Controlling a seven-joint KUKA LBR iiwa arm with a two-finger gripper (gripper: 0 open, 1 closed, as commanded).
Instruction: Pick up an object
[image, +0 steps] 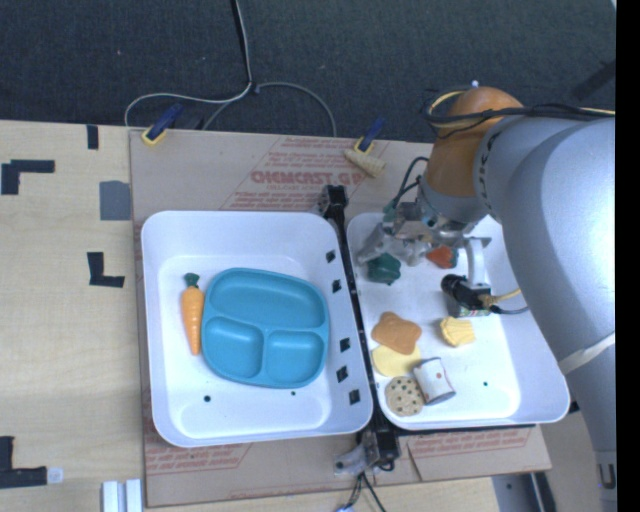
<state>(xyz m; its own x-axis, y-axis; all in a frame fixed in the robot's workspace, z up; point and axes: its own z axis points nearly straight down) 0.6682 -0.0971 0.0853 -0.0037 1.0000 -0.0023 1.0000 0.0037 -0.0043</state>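
Likeliest target, judging by closeness: a small dark green object (382, 268) in the right bin (520, 395), just right of the black divider (347, 300) and toward that strip's far end. Lies directly under and touching the tip of the gripper (390, 243), on the side facing the divider. Too small and shadowed to give a long axis, or even to name. Whether gripped or merely touched: cannot tell. Pincer apart or together: cannot tell either, with metal and cables crowding the tip.

Further right of the divider, at about the same depth, a red-orange piece (440, 256), partly covered by the wrist. Nearer the camera, still right of the divider: an orange slab (397, 332) overlapping a pale yellow piece (388, 361), a yellow wedge (457, 331), a speckled cookie (404, 396) and a small can (433, 380) on its side.

Left of the divider, in the left bin (160, 400): a blue divided plate (265, 327) with a carrot (191, 312) just beyond it.

Right bin's far right corner hidden behind the grey arm (560, 230).
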